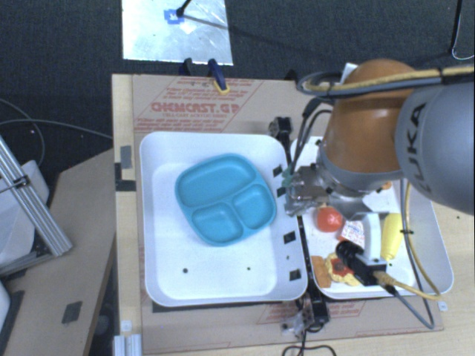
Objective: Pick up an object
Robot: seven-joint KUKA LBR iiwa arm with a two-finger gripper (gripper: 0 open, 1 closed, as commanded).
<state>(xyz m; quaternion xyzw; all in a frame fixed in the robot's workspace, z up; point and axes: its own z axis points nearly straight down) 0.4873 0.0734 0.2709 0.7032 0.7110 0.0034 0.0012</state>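
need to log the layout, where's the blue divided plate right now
In the camera view the blue divided plate lies in the left bin, toward its upper middle, left of the arm over the right bin.

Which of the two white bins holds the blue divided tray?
The left bin: the blue divided tray lies alone in it. The right bin holds small items under the arm instead.

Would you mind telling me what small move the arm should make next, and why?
Probably a short descent toward the red ball. The arm's wrist hangs over the right bin, where the ball, a yellow piece and other small items lie; nothing visibly sits in the pincer.
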